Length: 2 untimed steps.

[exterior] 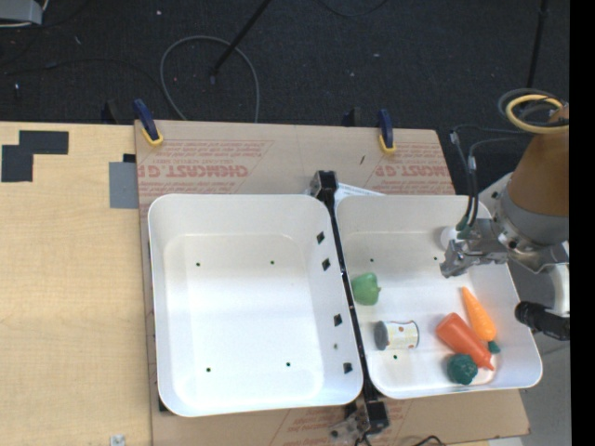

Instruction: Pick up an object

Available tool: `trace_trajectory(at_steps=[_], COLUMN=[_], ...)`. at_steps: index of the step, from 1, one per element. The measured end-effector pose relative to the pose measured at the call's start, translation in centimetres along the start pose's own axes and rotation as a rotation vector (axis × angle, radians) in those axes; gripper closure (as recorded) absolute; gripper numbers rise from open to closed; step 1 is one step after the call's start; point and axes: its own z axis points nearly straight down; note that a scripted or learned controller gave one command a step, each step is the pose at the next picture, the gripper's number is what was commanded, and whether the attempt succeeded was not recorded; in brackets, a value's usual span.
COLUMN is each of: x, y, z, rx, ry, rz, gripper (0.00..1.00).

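Observation:
The right bin holds a green round fruit near the divider. A small white cylinder with a grey cap lies in front of it. Two toy carrots, one light orange and one red-orange, lie at the bin's right front beside a dark teal piece. My gripper hangs over the right bin's far right part, above and left of the carrots, with nothing seen between its fingers. The arm's orange band rises behind it.
The left bin stands beside the right one, split by a black-clipped rim. Cardboard lies under both bins, held by blue-and-yellow clamps. A wooden bench top spreads to the left. Cables cross the dark floor behind.

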Motion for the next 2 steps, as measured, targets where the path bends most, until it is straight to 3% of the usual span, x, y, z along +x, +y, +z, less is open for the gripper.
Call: trace_trajectory(at_steps=[1, 2], x=[0.4, 0.4], y=[0.6, 0.7], z=[-6.0, -8.7], rx=[-0.001, 0.002], ry=[0.0, 0.0], rz=[0.0, 0.001], gripper=[1.0, 1.0])
